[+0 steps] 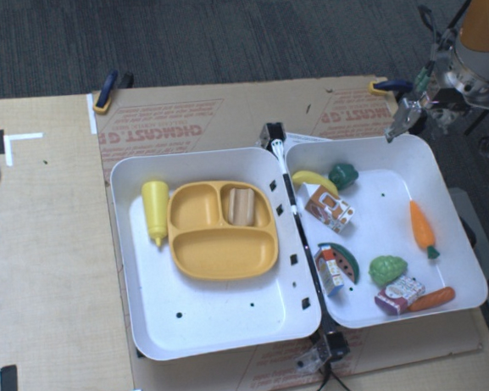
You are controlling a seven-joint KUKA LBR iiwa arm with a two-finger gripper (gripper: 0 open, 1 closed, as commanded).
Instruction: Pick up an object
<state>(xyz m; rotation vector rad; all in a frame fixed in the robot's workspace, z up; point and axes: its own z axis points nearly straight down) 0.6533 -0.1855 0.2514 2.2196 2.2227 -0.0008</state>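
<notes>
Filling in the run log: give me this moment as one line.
phase: pre-grasp | gripper: above right bin's far right corner, holding nothing | carrot: lying in right bin, untouched | left bin: yellow tray, yellow bottle

The tool [408,115] hung above the right white bin's [448,183] far corner; a yellow plastic tray [224,250] sat in the left white bin [213,321].
</notes>
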